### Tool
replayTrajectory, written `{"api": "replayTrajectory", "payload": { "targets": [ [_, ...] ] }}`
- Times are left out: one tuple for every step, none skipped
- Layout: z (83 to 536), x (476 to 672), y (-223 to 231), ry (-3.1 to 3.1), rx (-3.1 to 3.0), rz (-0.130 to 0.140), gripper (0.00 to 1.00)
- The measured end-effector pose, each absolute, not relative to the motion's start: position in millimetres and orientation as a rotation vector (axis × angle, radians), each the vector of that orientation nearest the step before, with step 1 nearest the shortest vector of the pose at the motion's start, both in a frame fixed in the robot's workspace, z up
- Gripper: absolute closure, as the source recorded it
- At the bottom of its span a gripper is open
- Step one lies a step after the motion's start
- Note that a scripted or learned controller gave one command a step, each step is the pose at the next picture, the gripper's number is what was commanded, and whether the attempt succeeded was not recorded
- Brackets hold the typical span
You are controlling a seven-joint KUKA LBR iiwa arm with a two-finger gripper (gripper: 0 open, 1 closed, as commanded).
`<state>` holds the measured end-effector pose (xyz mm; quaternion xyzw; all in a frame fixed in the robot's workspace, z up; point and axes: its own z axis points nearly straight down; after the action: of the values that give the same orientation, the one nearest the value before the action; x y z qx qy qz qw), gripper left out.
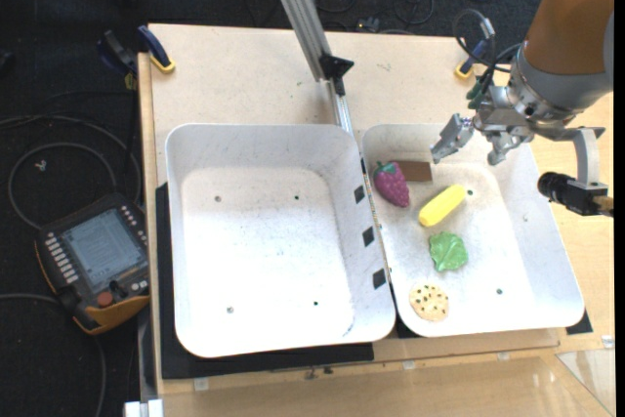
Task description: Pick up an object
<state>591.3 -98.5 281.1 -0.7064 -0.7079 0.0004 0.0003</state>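
A yellow corn cob (442, 205) lies loose near the middle of the right bin (547, 269), tilted, with nothing gripping it. Just beside the corn, toward the left bin (195, 161), sits a purple bunch of grapes (393, 184), and a small brown block (418, 172) touches the grapes on the far side. On the near side of the corn lies a green leafy piece (449, 252), and nearer still, close to the bin's front rim, a round speckled cookie (429, 302).

The end effector (480, 141) hangs above the far rim of the right bin, up and to the right of the corn and well apart from it. Its two fingers (451, 138) are spread and nothing sits between them. The grey and orange arm (571, 24) reaches in behind it.

Both bins rest on the pale wooden table (244, 73). A metal pole (298, 0) slants down to the seam between the bins.
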Motion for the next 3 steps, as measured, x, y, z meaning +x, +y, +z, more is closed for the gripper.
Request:
{"api": "replayTrajectory", "payload": {
  "targets": [
    [281.2, 591.4, -98.6, -2.222, -2.221, 0.000, 0.00],
    [217.8, 586.5, -100.0, -2.216, -2.219, 0.007, 0.00],
    [174.0, 584.4, -101.6, -2.217, -2.220, 0.006, 0.00]
  ]
}}
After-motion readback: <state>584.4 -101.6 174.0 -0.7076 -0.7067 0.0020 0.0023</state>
